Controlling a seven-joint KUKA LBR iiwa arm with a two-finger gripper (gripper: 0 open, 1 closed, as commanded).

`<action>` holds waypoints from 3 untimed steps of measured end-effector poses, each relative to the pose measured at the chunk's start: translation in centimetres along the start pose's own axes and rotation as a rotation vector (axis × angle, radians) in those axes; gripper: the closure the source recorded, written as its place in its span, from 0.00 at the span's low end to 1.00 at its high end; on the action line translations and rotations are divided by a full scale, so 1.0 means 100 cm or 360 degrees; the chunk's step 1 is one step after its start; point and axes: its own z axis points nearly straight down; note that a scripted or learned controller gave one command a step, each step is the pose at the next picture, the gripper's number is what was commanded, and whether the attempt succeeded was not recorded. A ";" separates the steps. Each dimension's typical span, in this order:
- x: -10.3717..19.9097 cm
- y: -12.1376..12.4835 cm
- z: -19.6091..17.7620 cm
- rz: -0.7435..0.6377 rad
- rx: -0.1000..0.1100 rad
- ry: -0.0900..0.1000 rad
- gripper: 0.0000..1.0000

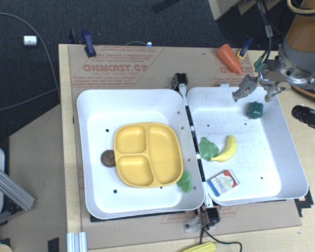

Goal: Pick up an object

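So the claw (258, 90) is hanging over the far end of the right bin (283, 161), fingers spread, nothing between them. A dark green block (254, 109) sits just below it. Nearer: banana (226, 149), green leafy thing (208, 148), small carton (222, 182). Left bin (94, 140) has a yellow divided plate (147, 154).

The right shallow white bin (283, 140) offers open floor along its right edge and far-left corner. Obstacles cluster at its left edge: a green leafy toy (208, 148), a yellow plastic banana (227, 148), and a small printed carton (222, 182). A dark green block (254, 109) sits near its far edge.
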 end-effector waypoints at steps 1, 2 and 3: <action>-0.018 -0.020 0.132 0.0002 0.0006 0.0002 0.00; 0.004 -0.032 0.189 0.0000 0.0002 0.0001 0.00; 0.004 -0.032 0.179 0.0003 -0.0001 0.0002 1.00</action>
